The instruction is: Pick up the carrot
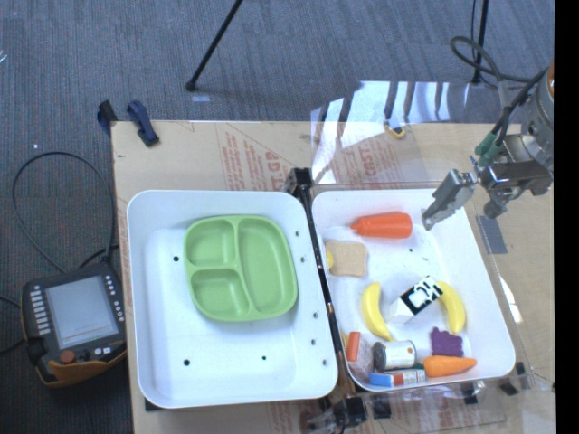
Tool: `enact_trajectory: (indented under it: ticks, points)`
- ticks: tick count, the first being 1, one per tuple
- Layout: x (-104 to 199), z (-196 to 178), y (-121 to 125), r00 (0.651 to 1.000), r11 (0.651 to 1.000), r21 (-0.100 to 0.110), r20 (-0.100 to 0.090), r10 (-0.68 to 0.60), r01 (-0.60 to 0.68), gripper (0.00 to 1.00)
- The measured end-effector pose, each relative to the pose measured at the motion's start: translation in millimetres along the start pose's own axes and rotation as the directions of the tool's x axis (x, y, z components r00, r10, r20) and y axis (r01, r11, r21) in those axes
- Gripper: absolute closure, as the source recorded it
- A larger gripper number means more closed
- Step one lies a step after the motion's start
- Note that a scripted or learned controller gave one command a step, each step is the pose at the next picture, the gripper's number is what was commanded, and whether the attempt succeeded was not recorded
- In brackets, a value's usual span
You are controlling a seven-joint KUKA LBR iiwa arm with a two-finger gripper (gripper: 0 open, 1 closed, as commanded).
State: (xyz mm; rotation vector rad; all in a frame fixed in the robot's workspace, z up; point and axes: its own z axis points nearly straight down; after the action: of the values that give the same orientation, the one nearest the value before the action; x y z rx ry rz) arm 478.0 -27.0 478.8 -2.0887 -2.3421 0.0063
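Note:
Two orange, carrot-like pieces lie in the right bin (484, 269). The larger, rounded one (382, 226) rests near the bin's far wall. The smaller one, with a tapered tip (449, 366), lies at the near right corner beside a purple toy (444, 342). My gripper (463, 213) hangs above the far right part of this bin, just right of the larger orange piece and apart from it. It is open, and nothing sits between its fingers (443, 202).
The right bin also holds two bananas (374, 310) (452, 307), a tan bread slice (346, 259), a black-and-white box (418, 297), a can (394, 355) and small items. A green divided plate (242, 267) lies in the left bin (154, 333). A pendant (74, 316) sits on the floor.

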Motion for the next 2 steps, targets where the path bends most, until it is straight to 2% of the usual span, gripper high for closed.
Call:
enact_trajectory:
  ticks: [1,2]
  points:
    - [8,24,1,0.974,0.974,0.002,-0.002,-0.225,0.225,0.00]
    - [-4,35,0,0.944,0.944,0.001,-0.002,-0.329,0.329,0.00]
